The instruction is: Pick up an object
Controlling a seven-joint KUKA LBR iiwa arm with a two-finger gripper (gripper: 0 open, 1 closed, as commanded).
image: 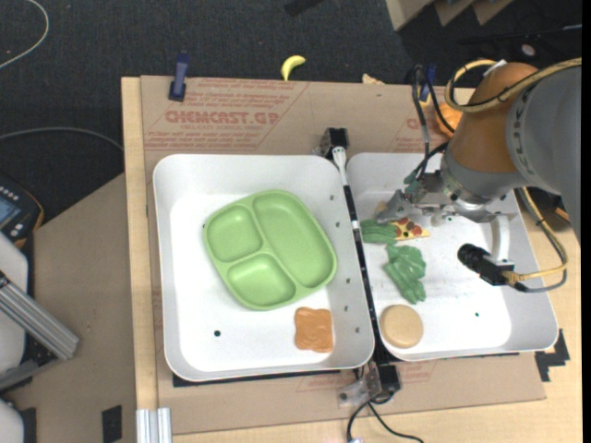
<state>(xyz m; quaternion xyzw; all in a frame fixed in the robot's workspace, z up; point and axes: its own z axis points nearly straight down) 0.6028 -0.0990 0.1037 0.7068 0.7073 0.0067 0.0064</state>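
My gripper [412, 205] hangs low over the back left part of the right bin [480, 326], below the orange band of the arm. Just under and in front of it lies a small pizza-slice toy [407, 230], red and yellow. A long green piece [377, 233] lies to its left against the bin's wall. A leafy green toy [406, 271] sits in front of those, and a round tan cookie [402, 326] rests near the front left corner. The arm's wrist hides the bin's floor behind the gripper.
The left bin [185, 247] holds a green divided plate [269, 248] and an orange toast-like piece [314, 329] near its front right corner. A black divider rail [352, 221] runs between the bins. A black part with a yellow cable [482, 262] hangs off the arm over the right bin.
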